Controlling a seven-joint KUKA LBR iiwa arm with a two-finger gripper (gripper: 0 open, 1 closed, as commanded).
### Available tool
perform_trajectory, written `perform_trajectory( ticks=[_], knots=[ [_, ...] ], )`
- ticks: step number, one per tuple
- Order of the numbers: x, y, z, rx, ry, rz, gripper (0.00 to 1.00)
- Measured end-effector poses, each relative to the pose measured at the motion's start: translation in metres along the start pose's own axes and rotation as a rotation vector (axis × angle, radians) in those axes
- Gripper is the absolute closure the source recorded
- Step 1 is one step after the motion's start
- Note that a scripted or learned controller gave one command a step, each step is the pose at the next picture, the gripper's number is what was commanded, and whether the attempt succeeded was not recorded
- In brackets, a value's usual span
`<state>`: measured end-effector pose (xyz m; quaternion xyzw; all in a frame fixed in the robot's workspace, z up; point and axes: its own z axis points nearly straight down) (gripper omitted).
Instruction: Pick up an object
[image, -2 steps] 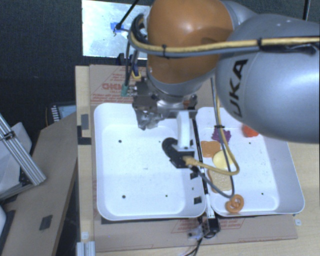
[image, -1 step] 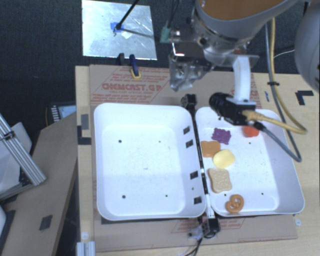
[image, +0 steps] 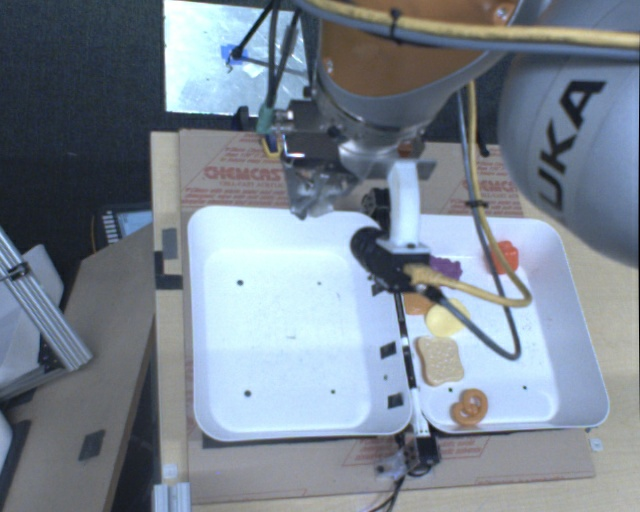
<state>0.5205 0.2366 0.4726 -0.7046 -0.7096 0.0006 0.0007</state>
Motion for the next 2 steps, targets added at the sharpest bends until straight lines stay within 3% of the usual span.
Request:
perform_trajectory(
  ticks=[1,2],
  knots=[
    [-0.018,0.038,-0.067,-0.012,0.002,0.008,1.0],
    [-0.002,0.043,0.012,0.003,-0.002,0.003,1.0]
  ],
)
